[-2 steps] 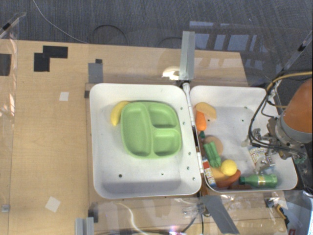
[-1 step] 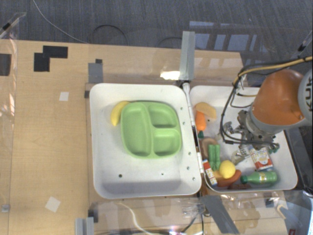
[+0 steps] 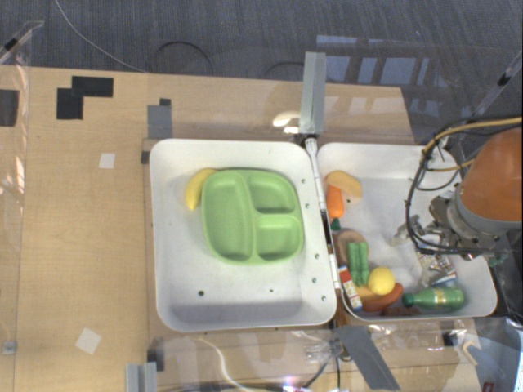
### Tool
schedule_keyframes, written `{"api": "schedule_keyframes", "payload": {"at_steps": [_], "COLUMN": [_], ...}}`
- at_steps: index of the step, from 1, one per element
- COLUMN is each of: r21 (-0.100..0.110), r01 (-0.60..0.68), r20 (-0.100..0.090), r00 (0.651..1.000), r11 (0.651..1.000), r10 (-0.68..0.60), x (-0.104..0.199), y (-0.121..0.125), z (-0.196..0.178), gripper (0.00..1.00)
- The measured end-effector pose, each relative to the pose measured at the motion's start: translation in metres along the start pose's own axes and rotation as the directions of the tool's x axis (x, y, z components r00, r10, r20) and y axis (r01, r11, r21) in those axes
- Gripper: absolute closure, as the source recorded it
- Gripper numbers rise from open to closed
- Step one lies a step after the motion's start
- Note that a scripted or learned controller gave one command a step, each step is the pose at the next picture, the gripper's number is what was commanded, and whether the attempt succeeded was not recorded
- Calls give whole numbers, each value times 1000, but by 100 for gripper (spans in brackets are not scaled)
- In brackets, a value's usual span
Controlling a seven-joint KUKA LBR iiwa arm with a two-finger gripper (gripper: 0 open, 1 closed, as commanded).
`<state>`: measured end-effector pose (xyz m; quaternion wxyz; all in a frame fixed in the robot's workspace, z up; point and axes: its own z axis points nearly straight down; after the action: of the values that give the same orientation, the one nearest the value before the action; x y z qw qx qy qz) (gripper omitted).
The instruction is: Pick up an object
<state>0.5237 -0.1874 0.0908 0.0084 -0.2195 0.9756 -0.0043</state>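
The right bin (image 3: 384, 211) holds several small objects along its left and front sides. Among them are a pale bread-like piece (image 3: 344, 184), an orange carrot (image 3: 335, 202), a green pod (image 3: 358, 262), a yellow lemon (image 3: 381, 280), a brown sausage (image 3: 379, 300) and a green bottle (image 3: 434, 299) lying on its side. My gripper (image 3: 436, 260) hangs over the right part of this bin, just above and behind the green bottle, among cables. Nothing shows in its grasp.
The left bin (image 3: 188, 292) holds a green divided plate (image 3: 249, 216) with a yellow banana (image 3: 194, 188) at its left edge. The arm's orange band (image 3: 494, 178) rises over the right bin's right wall. A metal post (image 3: 312, 92) stands behind the bins.
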Motion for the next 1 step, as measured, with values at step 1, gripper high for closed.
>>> {"api": "schedule_keyframes", "payload": {"at_steps": [1], "r21": [9], "r01": [9], "r20": [15], "r00": [1000], "r11": [1000], "r10": [-9], "x": [-7], "y": [0], "z": [-15], "gripper": [100]}}
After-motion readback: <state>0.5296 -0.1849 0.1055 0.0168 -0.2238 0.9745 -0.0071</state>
